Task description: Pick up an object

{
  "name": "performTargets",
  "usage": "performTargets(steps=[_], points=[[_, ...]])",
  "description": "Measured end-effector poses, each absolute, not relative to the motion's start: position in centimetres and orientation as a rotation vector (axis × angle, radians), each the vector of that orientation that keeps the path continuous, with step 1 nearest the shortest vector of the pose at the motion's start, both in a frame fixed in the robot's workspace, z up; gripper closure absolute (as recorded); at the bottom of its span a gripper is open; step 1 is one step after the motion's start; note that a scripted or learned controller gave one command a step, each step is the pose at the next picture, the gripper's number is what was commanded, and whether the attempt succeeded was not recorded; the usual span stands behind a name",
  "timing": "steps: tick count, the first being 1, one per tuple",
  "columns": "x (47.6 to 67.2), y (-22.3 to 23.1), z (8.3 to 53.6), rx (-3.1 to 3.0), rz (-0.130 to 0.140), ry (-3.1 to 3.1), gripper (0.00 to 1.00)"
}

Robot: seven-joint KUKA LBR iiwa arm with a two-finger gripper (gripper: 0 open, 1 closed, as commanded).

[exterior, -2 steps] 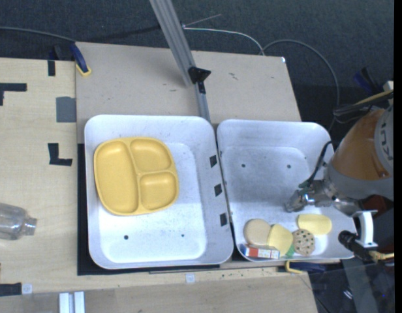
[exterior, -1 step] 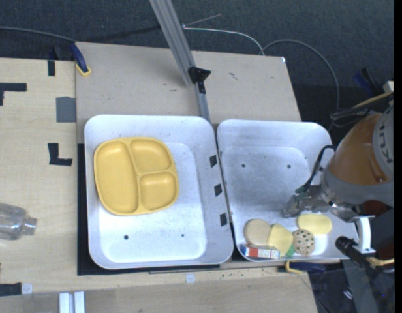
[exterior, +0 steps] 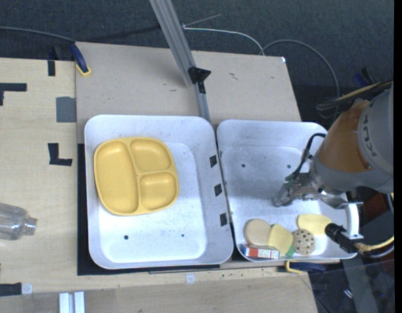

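Gripper sits low in the right bin, at centre-right of the frame, fingers pointing toward the bin floor; whether they are spread or closed cannot be told, and nothing is seen between them. The grey arm with its orange band enters from the right edge, crossing the bin's right wall.

Candidate objects lie crowded along the bin's lower edge, just below and right of the gripper: a tan round piece, a pale yellow piece touching it, a speckled cookie-like disc, a second pale yellow piece, and a flat red-and-white packet against the lower wall. The upper and left parts of this bin's floor are open.

Left bin, sharing a wall with the right one, holds a yellow compartment tray in its upper left; its lower half is open floor.

A clear plastic bottle lies on the bench at the left edge of the frame.
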State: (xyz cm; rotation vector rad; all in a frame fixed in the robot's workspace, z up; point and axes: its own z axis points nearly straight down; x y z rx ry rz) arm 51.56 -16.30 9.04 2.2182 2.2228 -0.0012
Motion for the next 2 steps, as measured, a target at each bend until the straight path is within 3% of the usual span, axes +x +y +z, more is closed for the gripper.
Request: performTargets(steps=[1,2], points=[[48.6,-15.0,9.1,2.218,0.002,2.216,1.0],[52.9,-14.2,9.0,2.218,0.0,2.223,1.0]])
